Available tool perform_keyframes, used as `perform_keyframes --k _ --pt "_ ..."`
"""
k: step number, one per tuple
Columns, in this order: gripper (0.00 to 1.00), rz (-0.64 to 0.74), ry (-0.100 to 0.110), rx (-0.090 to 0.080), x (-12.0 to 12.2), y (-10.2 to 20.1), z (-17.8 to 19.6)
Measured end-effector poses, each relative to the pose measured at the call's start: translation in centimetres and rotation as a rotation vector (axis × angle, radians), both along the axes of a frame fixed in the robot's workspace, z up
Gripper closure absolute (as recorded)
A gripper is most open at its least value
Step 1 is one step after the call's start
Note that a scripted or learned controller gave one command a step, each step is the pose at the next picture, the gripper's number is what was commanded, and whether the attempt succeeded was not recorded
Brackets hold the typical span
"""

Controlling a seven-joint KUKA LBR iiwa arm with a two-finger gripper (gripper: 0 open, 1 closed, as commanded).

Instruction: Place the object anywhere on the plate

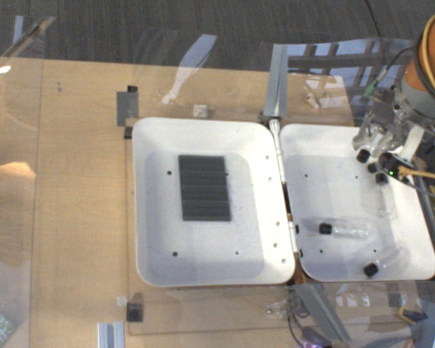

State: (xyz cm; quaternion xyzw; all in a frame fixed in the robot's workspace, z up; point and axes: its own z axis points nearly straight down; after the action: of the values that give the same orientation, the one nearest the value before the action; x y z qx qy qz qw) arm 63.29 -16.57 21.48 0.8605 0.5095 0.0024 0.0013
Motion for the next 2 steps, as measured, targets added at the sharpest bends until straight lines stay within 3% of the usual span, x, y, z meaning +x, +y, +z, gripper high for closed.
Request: perform_keyframes --k 1,2 --pt "1.00 -0.345 0.003 0.000 2.6 0.9 7.5" --pt "1.00 -0.812 0.000 0.004 0.0 5.9 17.4"
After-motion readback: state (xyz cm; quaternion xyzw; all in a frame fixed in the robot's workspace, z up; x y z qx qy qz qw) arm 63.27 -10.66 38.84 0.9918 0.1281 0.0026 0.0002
